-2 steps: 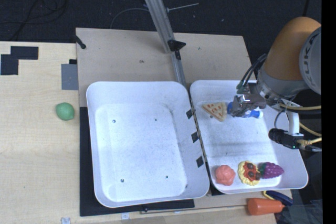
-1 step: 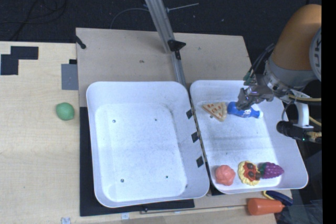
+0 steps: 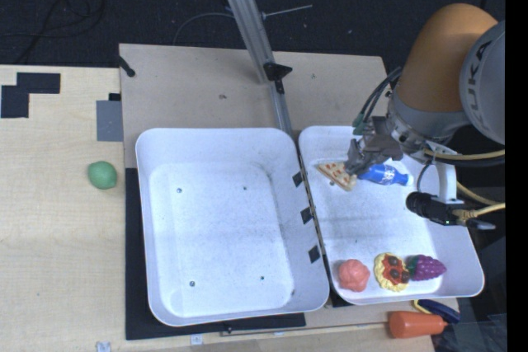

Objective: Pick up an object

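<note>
Reaching in from the right of the camera view, the arm (image 3: 450, 70) positions the pincer (image 3: 356, 165) low over the upper part of the right bin (image 3: 388, 251). The state of the pincer cannot be determined from this angle.

- Tan waffle-like piece (image 3: 336, 175): just left of the pincer tip, touching or nearly touching it; contact cannot be confirmed.
- Blue object (image 3: 385, 175): just right of the pincer, lying on the bin floor.
- Pink lump (image 3: 354, 274), yellow-and-red item (image 3: 390, 270) and purple grape cluster (image 3: 426, 266): well below the pincer, in a row along the near edge of the same bin.
- Left bin (image 3: 219, 222): left of the pincer.
- Green ball (image 3: 103, 175): far left of the pincer, on the bench (image 3: 58, 260) outside both bins.
- Orange object (image 3: 415, 324): well below the pincer, outside the right bin.
</note>
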You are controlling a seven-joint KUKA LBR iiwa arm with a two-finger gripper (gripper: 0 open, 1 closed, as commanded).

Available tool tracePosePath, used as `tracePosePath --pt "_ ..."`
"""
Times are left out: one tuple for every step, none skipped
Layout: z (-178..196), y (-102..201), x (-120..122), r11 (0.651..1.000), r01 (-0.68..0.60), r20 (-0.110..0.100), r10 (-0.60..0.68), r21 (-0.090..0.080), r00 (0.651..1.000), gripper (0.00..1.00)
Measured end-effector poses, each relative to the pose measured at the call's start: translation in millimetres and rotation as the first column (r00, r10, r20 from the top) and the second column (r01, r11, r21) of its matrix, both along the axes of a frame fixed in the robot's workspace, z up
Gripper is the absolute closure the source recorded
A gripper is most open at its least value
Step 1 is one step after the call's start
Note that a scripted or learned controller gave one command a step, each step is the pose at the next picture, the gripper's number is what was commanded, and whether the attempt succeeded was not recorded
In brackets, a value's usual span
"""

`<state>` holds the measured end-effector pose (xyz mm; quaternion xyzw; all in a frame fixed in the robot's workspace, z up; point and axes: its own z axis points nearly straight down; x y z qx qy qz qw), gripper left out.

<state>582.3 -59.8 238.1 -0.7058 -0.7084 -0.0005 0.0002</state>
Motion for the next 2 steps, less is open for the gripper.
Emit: tracePosePath --pt "-10.2 57.9 -4.4 1.0 0.0 -0.001 0.0 0.0 1.0 1.0" --pt "-11.2 119.9 -9.4 1.0 -0.001 -0.001 0.001 -0.001 1.0 1.0"
